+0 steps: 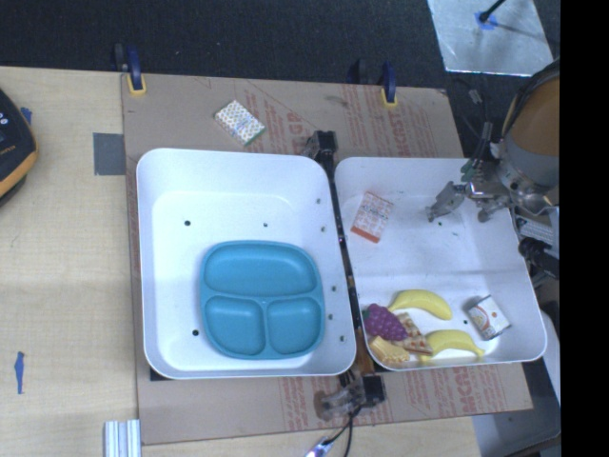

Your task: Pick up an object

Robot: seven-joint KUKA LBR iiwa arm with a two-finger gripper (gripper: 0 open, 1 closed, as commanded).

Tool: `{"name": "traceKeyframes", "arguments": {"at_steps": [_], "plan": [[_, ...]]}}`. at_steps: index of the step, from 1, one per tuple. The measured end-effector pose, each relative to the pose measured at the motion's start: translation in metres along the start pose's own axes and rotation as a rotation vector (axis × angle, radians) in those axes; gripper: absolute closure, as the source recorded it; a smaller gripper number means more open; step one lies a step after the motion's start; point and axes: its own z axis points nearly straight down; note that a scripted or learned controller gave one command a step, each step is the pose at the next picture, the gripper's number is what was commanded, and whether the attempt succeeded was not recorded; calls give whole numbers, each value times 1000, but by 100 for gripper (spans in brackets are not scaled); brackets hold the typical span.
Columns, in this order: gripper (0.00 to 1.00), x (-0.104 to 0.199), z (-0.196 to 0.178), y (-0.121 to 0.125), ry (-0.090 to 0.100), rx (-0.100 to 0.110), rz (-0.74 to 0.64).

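Brown cardboard (285, 112) covers the wooden bench under two white bins. Reaching in from the right, the gripper (466, 204) hangs over the upper right part of the right bin (447, 255), its two fingers spread apart with nothing between them. Just to its left lies a small red and white packet (372, 217). Well below the gripper, along the bin's near edge, sit two yellow bananas (422, 303), purple grapes (383, 323), a waffle-like piece (390, 350) and a small box (488, 316). Far left of the gripper, the left bin (171, 208) holds a blue divided tray (262, 298), flat on its floor
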Motion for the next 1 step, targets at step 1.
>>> {"name": "traceKeyframes", "arguments": {"at_steps": [1], "plan": [[0,116,-44,-2,2,2,-3]]}}
